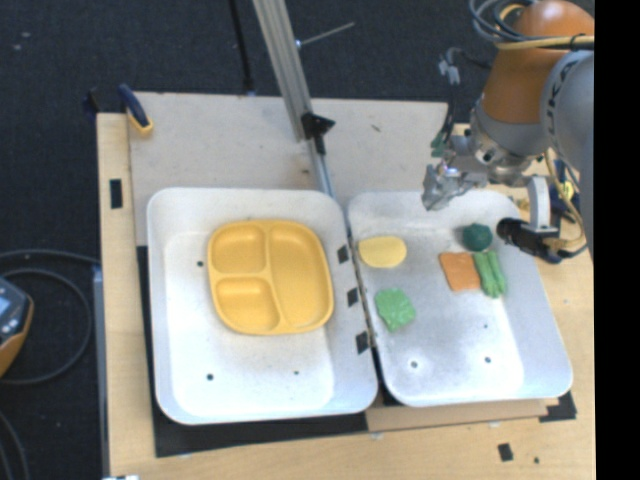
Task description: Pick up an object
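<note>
Objects are grouped in the right bin (520,368): yellow disc (382,251), green lump (395,309), orange block (460,271) touching a green stick (490,273), dark green ball (476,236). A miss or a double grab at the touching pair is judged likely. The gripper (437,193) is poised over the bin's far edge; nothing is seen between its fingers, and their opening cannot be told.

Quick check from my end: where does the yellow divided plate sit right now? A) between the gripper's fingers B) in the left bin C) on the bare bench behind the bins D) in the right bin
B: the yellow plate lies flat in the left bin, while the gripper is over the far edge of the right bin.
</note>
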Controlling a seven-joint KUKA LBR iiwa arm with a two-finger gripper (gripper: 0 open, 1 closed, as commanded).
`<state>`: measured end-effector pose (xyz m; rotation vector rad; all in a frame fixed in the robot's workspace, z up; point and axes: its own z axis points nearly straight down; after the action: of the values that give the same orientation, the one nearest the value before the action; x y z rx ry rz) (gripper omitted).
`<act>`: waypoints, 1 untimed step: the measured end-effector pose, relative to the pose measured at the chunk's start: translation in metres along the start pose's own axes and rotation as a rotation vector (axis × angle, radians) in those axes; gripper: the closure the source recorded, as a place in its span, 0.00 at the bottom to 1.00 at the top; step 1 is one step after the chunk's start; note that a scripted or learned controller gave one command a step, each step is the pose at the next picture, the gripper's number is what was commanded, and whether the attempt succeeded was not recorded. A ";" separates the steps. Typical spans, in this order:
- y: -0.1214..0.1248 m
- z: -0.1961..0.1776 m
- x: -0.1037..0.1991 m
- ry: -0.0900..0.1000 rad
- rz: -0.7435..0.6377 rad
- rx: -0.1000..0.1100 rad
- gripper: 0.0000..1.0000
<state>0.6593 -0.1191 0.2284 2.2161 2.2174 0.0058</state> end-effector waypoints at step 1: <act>0.001 -0.017 -0.001 0.002 -0.002 0.004 1.00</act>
<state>0.6602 -0.1199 0.2450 2.2163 2.2224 0.0033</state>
